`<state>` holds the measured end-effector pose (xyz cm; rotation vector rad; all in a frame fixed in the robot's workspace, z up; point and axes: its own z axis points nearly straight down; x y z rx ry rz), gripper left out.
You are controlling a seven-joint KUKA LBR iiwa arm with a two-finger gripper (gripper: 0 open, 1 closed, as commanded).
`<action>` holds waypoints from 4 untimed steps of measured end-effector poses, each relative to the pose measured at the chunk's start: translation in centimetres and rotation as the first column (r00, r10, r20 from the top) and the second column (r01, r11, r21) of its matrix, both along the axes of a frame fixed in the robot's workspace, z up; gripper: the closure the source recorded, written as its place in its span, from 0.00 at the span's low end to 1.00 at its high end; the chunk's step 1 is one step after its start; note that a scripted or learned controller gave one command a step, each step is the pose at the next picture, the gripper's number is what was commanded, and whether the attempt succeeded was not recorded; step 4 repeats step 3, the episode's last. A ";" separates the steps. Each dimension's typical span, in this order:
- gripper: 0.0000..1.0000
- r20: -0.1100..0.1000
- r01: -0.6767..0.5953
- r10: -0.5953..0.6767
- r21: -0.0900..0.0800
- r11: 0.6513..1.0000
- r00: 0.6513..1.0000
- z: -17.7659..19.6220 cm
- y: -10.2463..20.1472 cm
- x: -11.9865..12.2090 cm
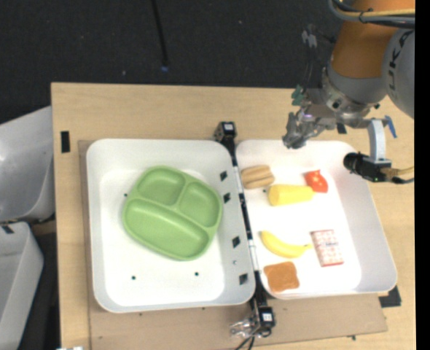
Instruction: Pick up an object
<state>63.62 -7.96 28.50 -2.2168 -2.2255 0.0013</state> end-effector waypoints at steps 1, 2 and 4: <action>1.00 0.000 -0.001 0.001 0.000 1.000 1.000 -0.1 5.1 -2.8; 1.00 0.000 -0.001 0.001 0.000 1.000 1.000 -2.1 9.8 -5.1; 1.00 0.000 -0.003 0.003 0.002 1.000 1.000 -2.2 14.9 -7.9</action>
